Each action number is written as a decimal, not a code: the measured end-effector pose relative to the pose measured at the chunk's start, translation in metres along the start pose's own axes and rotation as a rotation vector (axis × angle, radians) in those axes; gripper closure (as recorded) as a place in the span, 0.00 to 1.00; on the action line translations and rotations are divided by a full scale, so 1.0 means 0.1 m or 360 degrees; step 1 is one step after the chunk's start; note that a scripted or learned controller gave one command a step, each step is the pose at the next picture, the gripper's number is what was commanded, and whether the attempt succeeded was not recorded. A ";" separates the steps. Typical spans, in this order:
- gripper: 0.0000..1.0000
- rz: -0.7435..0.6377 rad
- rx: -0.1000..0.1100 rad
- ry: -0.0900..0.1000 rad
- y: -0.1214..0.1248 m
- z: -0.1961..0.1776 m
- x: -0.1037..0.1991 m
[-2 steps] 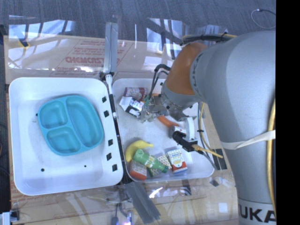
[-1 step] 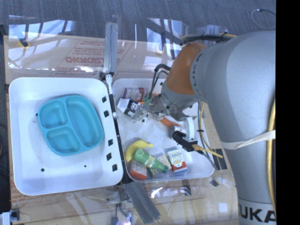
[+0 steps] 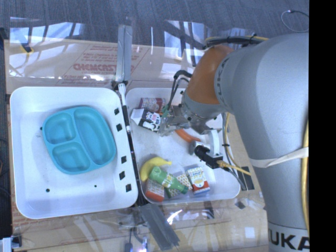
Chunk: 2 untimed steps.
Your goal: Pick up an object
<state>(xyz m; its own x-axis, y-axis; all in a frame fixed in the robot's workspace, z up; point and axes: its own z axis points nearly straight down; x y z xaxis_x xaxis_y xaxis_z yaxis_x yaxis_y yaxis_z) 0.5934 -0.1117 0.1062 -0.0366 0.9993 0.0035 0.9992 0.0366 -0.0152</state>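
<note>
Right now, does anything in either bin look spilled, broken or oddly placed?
Nothing stands out. The blue divided plate lies flat in the left bin. The right bin holds a loose jumble: a banana, a green bottle, a small carton and a black-and-white carton near the gripper.

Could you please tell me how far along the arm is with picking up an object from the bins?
Done: the arm has reached into the right white bin, its claw low by the small black-and-white carton. In hand: nothing visibly held. Left: grasp and lift; the yellow banana, green bottle and orange carrot lie in the bin.
</note>
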 end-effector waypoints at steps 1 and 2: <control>0.00 -0.0001 0.0000 0.0000 0.00 0.00 0.00; 1.00 -0.0010 0.0005 0.0000 0.00 -0.08 0.01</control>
<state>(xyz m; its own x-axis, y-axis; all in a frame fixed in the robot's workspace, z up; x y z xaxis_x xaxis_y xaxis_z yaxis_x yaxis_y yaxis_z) 0.5934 -0.1109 0.1144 -0.0427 0.9991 0.0039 0.9989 0.0428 -0.0186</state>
